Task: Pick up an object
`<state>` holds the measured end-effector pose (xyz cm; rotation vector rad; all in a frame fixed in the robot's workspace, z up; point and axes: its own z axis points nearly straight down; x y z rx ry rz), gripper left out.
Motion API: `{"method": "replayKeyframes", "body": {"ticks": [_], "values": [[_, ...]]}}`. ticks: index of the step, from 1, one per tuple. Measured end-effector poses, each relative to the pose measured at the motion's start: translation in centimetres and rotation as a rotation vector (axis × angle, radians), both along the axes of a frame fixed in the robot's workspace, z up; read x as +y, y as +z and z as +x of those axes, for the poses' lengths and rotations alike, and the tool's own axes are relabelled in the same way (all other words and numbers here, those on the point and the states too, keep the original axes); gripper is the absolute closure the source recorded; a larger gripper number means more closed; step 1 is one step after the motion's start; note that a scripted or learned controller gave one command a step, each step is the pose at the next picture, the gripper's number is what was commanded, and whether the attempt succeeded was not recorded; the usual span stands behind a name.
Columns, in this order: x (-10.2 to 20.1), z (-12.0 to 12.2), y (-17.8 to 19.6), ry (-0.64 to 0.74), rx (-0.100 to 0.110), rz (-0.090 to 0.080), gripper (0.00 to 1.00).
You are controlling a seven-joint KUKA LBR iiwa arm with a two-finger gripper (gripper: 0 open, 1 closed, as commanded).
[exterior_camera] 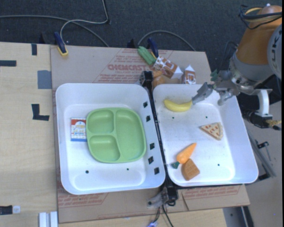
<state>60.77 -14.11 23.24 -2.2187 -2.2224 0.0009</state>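
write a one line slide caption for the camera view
Pincer poised beside the banana in the right bin, with pizza slice and carrot nearby.

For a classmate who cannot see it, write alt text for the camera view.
A robot claw hovers at the right bin's far edge, one finger tip near a banana. That bin also holds a pizza slice, carrot and orange chunk; the left bin holds a green divided plate.
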Motion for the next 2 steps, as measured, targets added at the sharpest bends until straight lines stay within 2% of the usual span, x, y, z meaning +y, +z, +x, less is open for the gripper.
{"method": "replayKeyframes", "body": {"ticks": [1,2], "values": [[5.2,4.3,-4.9,0.000,0.002,0.000,0.00],[4.2,6.4,-13.5,-0.001,-0.013,-0.008,0.00]]}}
